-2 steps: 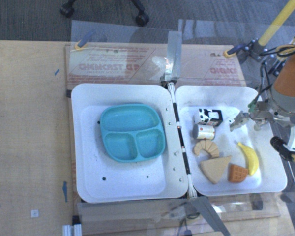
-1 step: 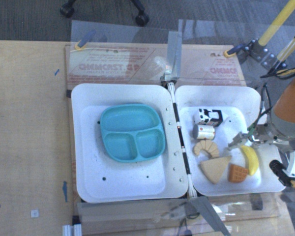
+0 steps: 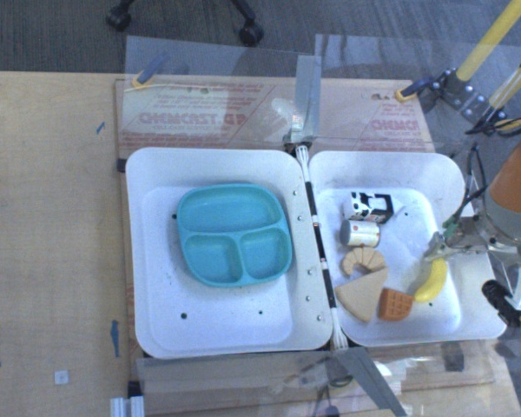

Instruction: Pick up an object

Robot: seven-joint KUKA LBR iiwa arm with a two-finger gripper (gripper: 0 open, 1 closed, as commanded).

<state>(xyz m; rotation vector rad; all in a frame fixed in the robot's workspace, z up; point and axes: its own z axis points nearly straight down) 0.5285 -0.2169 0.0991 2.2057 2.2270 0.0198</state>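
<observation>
The right bin [image 3: 417,168] holds several small things. A black-and-white toy [image 3: 369,205] lies near its middle, with a small silver can [image 3: 361,232] just below it. Further down lie a tan croissant [image 3: 364,261], a beige wedge [image 3: 361,297] and an orange waffle piece [image 3: 396,304]. A yellow banana [image 3: 431,281] lies near the right wall. My gripper [image 3: 445,243] hangs over the banana's upper end, reaching in from the right. From this angle I cannot make out whether it touches the banana.
The left bin [image 3: 156,311] bears a teal divided plate [image 3: 234,234]. A ridge [image 3: 313,250] divides the two bins. Yellow-handled tools [image 3: 491,37] and cables lie beyond the right bin's far corner. The arm's orange band [image 3: 514,181] looms over the right wall.
</observation>
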